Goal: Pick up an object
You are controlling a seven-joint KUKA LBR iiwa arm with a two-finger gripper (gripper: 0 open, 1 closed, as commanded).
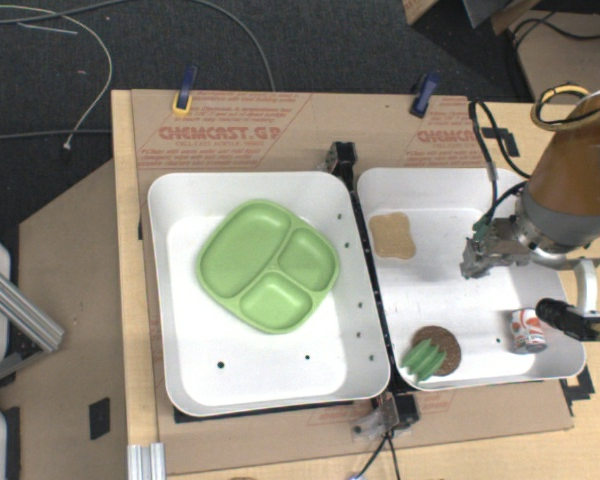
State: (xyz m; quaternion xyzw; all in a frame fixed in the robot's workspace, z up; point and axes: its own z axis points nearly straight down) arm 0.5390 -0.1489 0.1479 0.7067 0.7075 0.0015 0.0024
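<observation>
In the right bin point(450, 298) lie a tan flat piece like a slice of toast point(391, 236) at the upper left, a brown disc with green ridged strips on it point(432, 352) at the lower left, and a small red and white can point(526, 330) at the lower right. My gripper point(476, 262) hangs over the middle right of this bin, above bare white floor, between the toast and the can. It touches none of the three objects. The arm covers the bin's right side.
The left bin point(180, 268) holds a green three-compartment plate point(269, 265), turned at a slant. Black clips join the bins at the top and bottom of the middle divider. Blue clamps point(425, 94) pin the cardboard sheet at the back. Cables run along the arm.
</observation>
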